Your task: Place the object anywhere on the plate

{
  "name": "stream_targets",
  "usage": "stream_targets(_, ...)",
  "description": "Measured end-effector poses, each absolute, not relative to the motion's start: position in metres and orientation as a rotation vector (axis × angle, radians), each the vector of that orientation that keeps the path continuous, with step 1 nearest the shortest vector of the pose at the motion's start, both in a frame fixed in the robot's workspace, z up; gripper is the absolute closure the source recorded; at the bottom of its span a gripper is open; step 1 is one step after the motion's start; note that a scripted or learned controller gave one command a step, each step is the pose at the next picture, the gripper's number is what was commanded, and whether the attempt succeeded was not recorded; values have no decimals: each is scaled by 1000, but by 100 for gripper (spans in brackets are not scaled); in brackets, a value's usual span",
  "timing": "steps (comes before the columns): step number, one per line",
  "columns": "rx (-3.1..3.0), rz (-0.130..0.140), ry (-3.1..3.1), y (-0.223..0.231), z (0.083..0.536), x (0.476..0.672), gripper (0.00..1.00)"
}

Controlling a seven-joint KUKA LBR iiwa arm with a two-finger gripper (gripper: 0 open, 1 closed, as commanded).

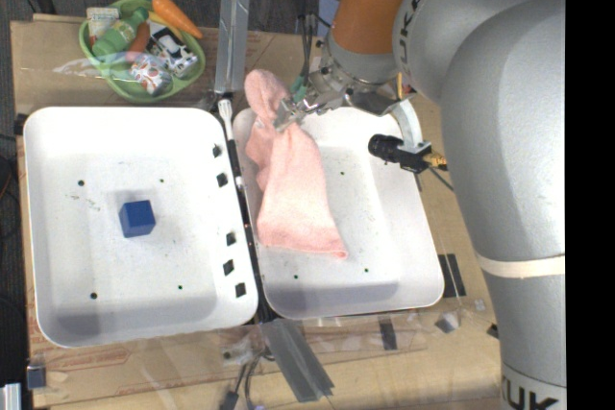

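Note:
A pink cloth (293,192) lies in the right bin (389,235), draped from the bin's far left corner down towards its middle. Its upper end is bunched and pulled up off the bin floor. My gripper (291,110) sits at that raised end, with the fingers pinched on a fold of the cloth. The grey arm with its orange band (375,5) reaches in from the upper right. A small blue cube (137,218) rests on the floor of the left bin (58,158), well away from the gripper.
A green bowl (144,53) holding a toy carrot (176,14) and several small items stands behind the left bin. A black fitting (396,149) on the arm juts over the right bin's far edge. The bulky arm covers the bench's right side.

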State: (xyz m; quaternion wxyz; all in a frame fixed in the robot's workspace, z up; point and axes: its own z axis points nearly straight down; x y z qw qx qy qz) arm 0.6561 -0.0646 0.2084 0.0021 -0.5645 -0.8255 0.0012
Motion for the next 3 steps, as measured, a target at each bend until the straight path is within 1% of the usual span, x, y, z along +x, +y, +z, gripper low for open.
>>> stream_targets(1, -1761, 2, -2600, -63, 231, 656, 100)
stream_targets(2, -1202, 3, -2898, -27, 222, 628, 100)
stream_targets(3, -594, 3, -3081, 18, 216, 602, 100)
